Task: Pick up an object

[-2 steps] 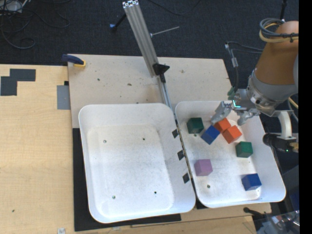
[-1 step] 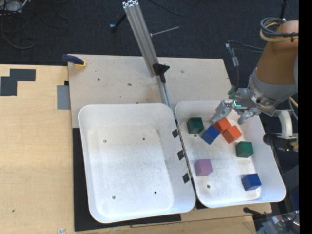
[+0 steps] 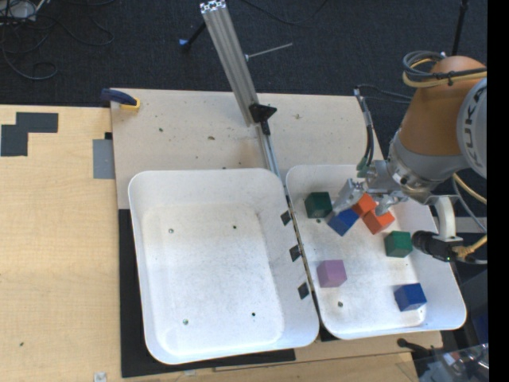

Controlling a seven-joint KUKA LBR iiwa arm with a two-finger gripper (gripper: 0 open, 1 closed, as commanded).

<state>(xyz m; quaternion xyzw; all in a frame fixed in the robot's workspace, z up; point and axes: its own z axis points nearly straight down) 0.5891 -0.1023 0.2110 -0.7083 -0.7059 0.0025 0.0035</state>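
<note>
Six blocks sat in the right bin (image 3: 445,321); gripper (image 3: 367,200) hung over the far cluster, orange block (image 3: 374,214) right at its tips, blue block (image 3: 343,222) just left; grip state couldn't be told

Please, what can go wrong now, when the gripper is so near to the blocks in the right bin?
1. The gripper sits over the orange block and a blue block, which touch; it may catch both, or neither.
2. A push could slide the blue block into the dark green block.
3. The arm hides part of the cluster, so the grip is hard to check.
</note>
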